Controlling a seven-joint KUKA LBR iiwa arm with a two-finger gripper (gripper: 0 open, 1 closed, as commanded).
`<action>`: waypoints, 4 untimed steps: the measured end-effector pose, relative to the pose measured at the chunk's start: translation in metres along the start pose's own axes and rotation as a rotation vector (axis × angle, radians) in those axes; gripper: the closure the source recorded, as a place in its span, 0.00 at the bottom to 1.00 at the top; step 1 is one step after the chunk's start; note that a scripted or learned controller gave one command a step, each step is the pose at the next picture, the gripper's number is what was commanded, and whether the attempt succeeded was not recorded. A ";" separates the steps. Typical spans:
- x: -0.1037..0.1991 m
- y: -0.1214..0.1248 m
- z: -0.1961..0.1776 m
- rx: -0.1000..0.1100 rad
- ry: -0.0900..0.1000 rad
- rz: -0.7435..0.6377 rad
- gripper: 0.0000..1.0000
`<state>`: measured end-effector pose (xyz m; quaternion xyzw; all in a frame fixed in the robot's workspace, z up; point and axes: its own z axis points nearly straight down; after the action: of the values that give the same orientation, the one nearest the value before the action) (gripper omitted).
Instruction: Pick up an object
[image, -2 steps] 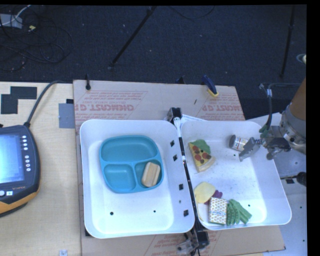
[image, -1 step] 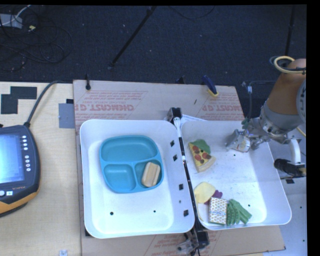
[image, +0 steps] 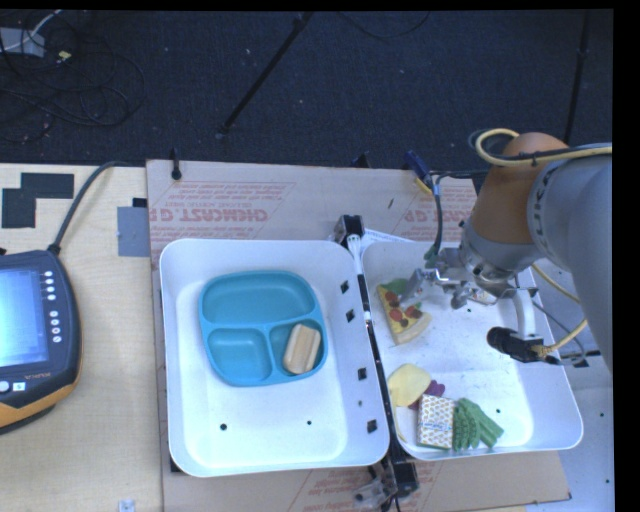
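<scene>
Pizza slice (image: 403, 313) lying flat in right bin (image: 560, 425), near divider, upper part. Gripper (image: 432, 283) low just beside its top edge, nothing visibly between fingers; jaw spread impossible to tell. Approach step, grasp not yet made. Next: centre over slice, descend, close. Left bin: blue tray (image: 255, 300) with bread piece (image: 301, 348)

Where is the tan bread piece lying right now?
The bread piece lies in the lower right compartment of the blue divided plate, inside the left white bin.

Two bins (image: 190, 300), one plate (image: 262, 325), five toys (image: 404, 309)
</scene>
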<state>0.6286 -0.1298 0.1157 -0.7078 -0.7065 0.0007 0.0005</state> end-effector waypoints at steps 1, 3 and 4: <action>0.024 -0.051 0.021 -0.021 -0.003 0.003 0.00; 0.020 0.015 0.000 0.001 0.000 -0.002 0.00; 0.030 -0.072 0.023 -0.017 -0.001 0.002 0.00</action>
<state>0.5563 -0.0995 0.0930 -0.7084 -0.7057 -0.0050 -0.0057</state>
